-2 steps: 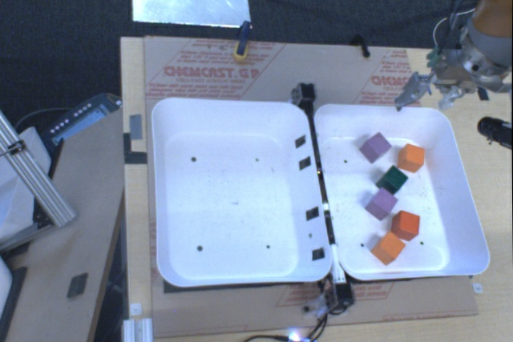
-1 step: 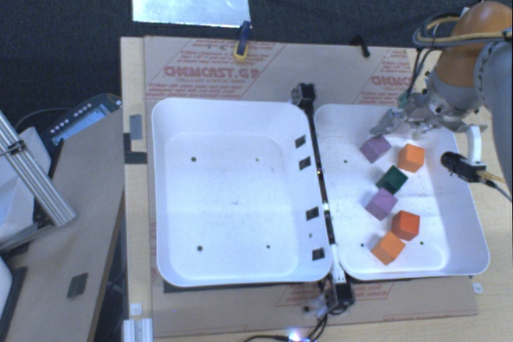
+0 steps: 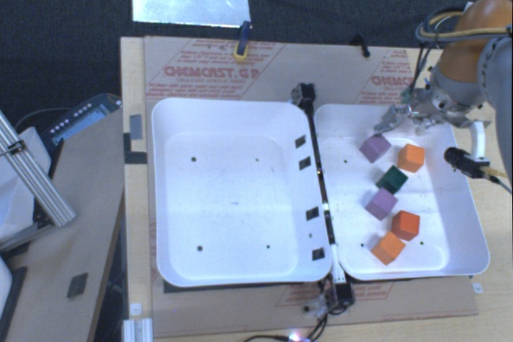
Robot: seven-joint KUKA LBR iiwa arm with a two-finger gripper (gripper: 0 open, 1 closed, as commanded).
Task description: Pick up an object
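In the right bin (image 3: 461,248), nearest the camera, sit an orange block (image 3: 388,247) and a red one (image 3: 405,224), then a purple block (image 3: 381,203), a green one (image 3: 392,179), another orange (image 3: 411,157) and a second purple (image 3: 374,147). That far purple block lies just in front of the gripper (image 3: 398,118) and slightly toward the left bin (image 3: 232,112). Whether the fingers are spread, I cannot tell.

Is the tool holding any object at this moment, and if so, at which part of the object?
Nothing is held. The tool is above the right white plastic bin, apart from the nearest purple cube.
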